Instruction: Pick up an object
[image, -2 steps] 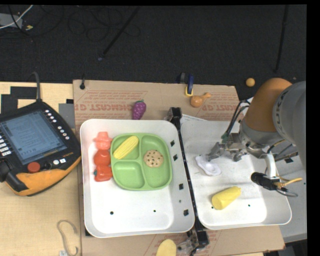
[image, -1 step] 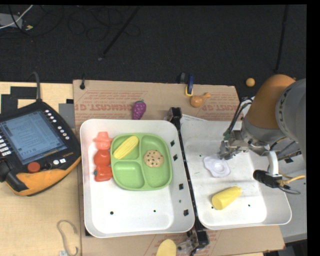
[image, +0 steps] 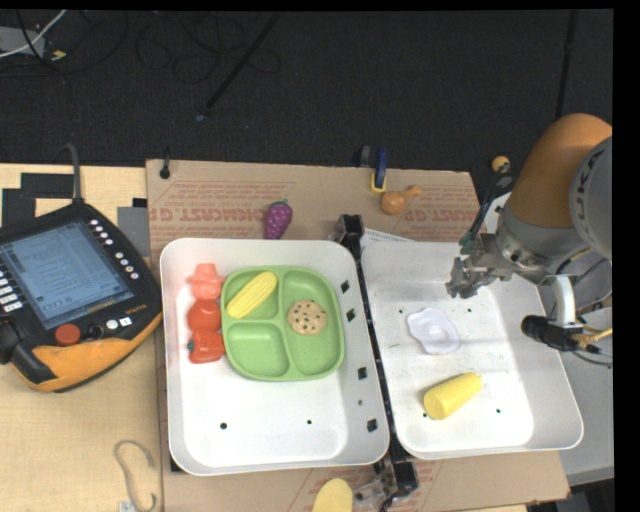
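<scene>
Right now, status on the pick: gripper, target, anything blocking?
Gripper over the right bin, nothing seen in it. Clear cup just below-left of it; yellow piece nearer the front. Nothing between gripper and cup.

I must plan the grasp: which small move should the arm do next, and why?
Probably lower the tool toward the small white cup. It hovers in the right bin just up-right of that cup, nearer than the yellow piece.

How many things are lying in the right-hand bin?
2: a clear cup near the middle of the right bin, and a yellow piece toward its front. The arm may hide more.
</scene>
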